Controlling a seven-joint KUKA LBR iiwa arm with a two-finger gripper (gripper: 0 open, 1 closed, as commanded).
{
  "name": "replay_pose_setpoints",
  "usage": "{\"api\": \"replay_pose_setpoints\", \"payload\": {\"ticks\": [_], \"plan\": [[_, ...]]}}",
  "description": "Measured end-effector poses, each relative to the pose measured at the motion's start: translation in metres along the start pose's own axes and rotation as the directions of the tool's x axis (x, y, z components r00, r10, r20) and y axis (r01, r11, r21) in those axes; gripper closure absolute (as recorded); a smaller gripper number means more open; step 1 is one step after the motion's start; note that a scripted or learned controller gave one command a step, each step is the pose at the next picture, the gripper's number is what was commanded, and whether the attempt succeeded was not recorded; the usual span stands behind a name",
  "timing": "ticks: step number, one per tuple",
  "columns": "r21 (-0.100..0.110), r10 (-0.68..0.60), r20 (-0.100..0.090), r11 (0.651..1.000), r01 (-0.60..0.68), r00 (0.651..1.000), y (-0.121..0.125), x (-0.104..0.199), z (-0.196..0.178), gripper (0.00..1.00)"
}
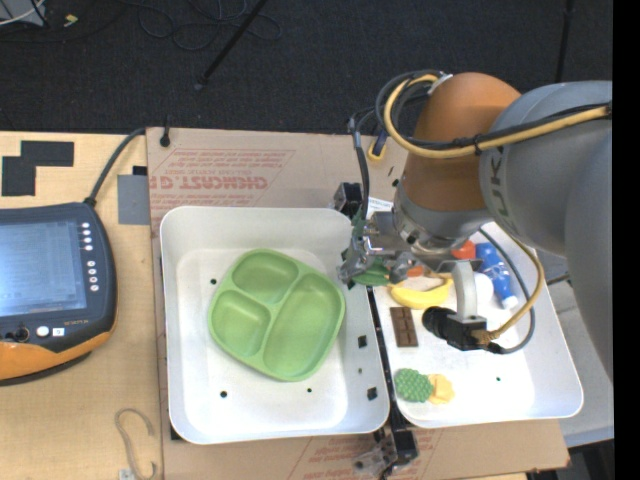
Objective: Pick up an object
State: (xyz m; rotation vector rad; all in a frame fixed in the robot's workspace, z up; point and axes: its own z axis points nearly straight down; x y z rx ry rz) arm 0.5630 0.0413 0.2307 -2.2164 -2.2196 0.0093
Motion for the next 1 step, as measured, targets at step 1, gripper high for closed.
{"api": "replay_pose_setpoints", "payload": {"ticks": [1], "plan": [[0.001, 0.001, 0.000, 1.000, -0.001, 1.000, -0.0069, 0.0014, 0.0004, 1.00]]}}
